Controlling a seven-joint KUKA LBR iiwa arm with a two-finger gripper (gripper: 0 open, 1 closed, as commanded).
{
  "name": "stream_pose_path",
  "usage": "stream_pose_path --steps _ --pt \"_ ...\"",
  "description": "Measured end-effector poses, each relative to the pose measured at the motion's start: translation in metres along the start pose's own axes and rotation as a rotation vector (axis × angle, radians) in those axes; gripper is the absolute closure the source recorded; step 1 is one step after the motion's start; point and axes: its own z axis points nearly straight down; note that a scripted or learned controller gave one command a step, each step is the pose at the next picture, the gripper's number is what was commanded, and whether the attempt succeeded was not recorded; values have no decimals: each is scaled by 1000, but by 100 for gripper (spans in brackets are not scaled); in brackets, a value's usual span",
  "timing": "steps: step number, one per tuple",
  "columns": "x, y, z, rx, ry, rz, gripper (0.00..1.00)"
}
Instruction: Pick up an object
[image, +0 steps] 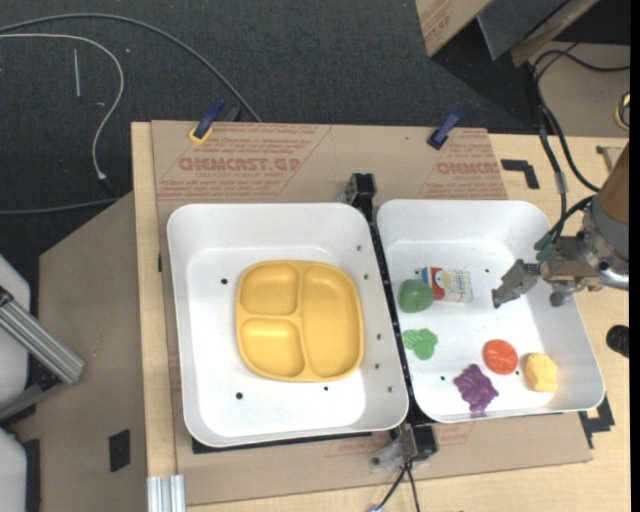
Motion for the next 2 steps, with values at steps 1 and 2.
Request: stream_pose_path --steps 1,2 --pt "1 2 -7 -14 -3 -4 0" --pt "3 -1 34 -13 -3 -4 0"
